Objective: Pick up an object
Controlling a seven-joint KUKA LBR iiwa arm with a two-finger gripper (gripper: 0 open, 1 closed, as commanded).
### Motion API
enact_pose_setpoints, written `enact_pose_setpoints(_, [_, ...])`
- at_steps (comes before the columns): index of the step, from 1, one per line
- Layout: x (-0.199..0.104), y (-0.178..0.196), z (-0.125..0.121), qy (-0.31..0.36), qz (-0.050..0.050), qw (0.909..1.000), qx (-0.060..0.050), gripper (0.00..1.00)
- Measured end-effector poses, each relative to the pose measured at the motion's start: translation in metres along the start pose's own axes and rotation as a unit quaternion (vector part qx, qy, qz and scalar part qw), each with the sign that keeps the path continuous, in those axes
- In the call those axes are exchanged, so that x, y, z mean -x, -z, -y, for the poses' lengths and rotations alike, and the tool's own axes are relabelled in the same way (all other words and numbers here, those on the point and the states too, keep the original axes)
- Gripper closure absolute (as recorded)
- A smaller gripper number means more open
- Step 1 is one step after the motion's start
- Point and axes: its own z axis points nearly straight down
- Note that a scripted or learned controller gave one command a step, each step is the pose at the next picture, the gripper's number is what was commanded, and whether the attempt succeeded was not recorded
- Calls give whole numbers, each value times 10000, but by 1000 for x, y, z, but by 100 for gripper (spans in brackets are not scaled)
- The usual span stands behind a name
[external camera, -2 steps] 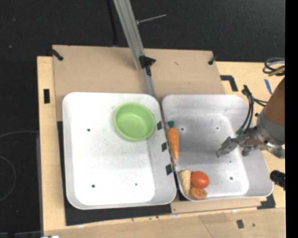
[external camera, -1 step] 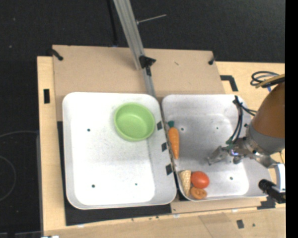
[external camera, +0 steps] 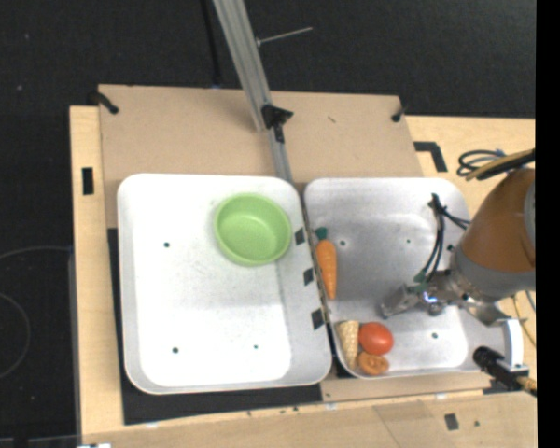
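In the right bin (external camera: 392, 203), an orange carrot (external camera: 327, 267) with a green top lies along the left wall. A red tomato (external camera: 377, 338) sits near the front wall, with a pale bread-like piece (external camera: 348, 338) to its left and a small orange-brown item (external camera: 372, 364) in front of it. My gripper (external camera: 407, 302) is low over the bin floor, just above and right of the tomato, and nothing shows in its grasp. A green bowl (external camera: 253, 230) stands upright in the left bin (external camera: 168, 343), near its far right corner.
The arm's orange band (external camera: 504, 227) and dark cables (external camera: 439, 231) hang over the right bin's right side. A slanted metal rail (external camera: 247, 59) rises behind the bins. The bins rest on a brown board (external camera: 187, 129).
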Motion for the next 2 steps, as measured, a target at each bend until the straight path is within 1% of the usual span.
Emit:
enact_pose_setpoints(1, [1, 12, -2, -26, 3, 10000, 32, 100])
enact_pose_setpoints(2, [1, 73, -3, 20, 0, 10000, 14, 100])
